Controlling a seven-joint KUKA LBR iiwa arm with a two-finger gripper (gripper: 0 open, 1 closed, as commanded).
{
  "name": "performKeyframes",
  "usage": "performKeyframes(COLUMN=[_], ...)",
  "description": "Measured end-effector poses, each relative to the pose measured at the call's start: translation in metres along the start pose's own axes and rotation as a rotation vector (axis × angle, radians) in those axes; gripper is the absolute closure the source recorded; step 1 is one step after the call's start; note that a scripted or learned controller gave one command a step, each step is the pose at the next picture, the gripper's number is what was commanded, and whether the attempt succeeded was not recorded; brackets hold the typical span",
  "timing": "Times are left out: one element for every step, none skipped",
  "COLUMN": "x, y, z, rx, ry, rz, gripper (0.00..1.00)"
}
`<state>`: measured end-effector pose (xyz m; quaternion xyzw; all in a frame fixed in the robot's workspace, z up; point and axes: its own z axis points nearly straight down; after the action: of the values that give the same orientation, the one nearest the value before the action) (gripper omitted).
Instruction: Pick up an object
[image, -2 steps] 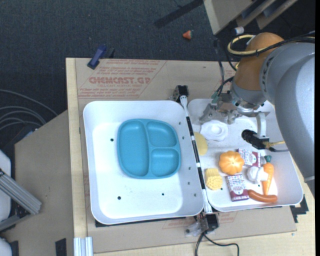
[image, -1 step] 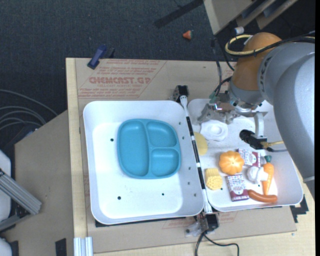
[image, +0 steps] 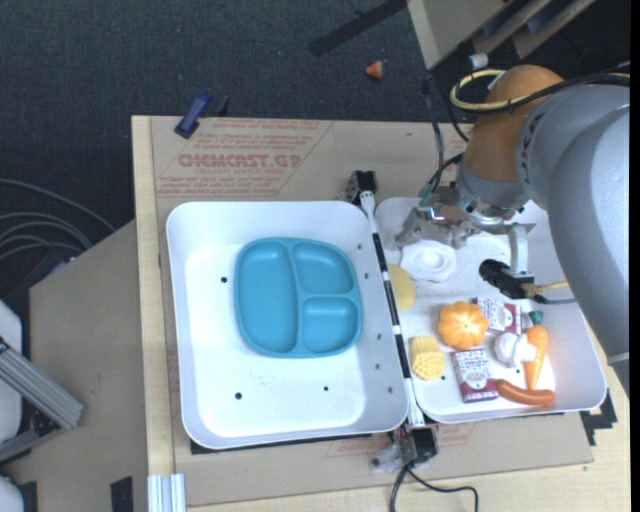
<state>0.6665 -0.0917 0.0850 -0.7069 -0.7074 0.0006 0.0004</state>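
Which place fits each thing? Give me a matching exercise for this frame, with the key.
Things:
1. blue divided tray
2. small pumpkin
3. red sausage
4. gripper

Places:
A. near edge of the right bin
B. far end of the right bin, above a white piece
C. middle of the right bin
D. in the left bin

Pairs: 1-D, 2-C, 3-A, 4-B

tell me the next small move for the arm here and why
Probably a short descent straight down. The gripper hangs at the far end of the right bin, just above a white round object, with the orange and carrot lying nearer the camera, off its line.
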Motion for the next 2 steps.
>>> performKeyframes(x=[0.0, -0.001], y=[-0.037, -0.049], z=[0.0, 0.0], rx=[0.001, 0.002], ry=[0.001, 0.001], rz=[0.001, 0.001], gripper=[0.0, 0.0])
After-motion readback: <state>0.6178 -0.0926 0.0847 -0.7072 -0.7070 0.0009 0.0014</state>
